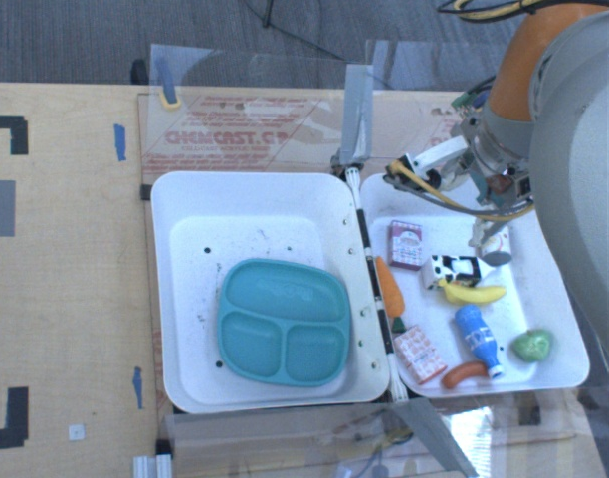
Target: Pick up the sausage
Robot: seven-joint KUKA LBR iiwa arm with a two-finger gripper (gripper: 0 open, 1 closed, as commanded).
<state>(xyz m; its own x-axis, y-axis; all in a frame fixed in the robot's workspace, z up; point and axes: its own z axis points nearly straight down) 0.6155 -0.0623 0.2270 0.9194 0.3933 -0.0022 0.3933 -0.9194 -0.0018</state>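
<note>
The grey arm [573, 157] hangs over the far side of the right bin [568, 307], its gripper [491, 247] just above the toy cow [454, 267] and banana [474, 293], well apart from the sausage [465, 373]; whether its jaws are spread or pressed together I cannot tell. The sausage lies at the bin's near edge, touching the blue bottle [478, 337] and just beside the red-and-white packet [419, 352]. A descent there could nudge the bottle, roll the sausage against the wall, or pinch a neighbour instead.
</note>
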